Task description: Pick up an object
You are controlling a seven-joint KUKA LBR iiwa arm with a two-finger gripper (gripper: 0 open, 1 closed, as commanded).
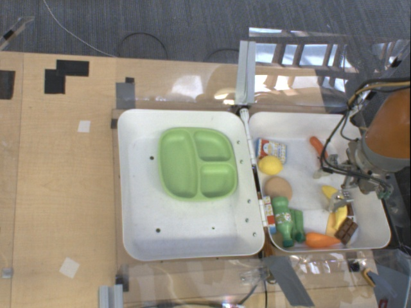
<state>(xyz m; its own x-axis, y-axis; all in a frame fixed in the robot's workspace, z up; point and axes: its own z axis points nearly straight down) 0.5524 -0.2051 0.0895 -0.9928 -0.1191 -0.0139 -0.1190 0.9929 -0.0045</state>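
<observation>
On the light wood counter two white bins sit side by side | left bin: green divided plate | right bin: lemon, carrot, banana, green bottle | end effector low over banana; grip state cannot be told | behind: grey carpet floor

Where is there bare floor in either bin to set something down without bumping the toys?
The left bin has bare white floor all around the green divided plate, widest along its near edge. In the right bin, a patch sits open between the lemon and the gripper. The near edge is crowded: green bottle, carrot, banana.
</observation>
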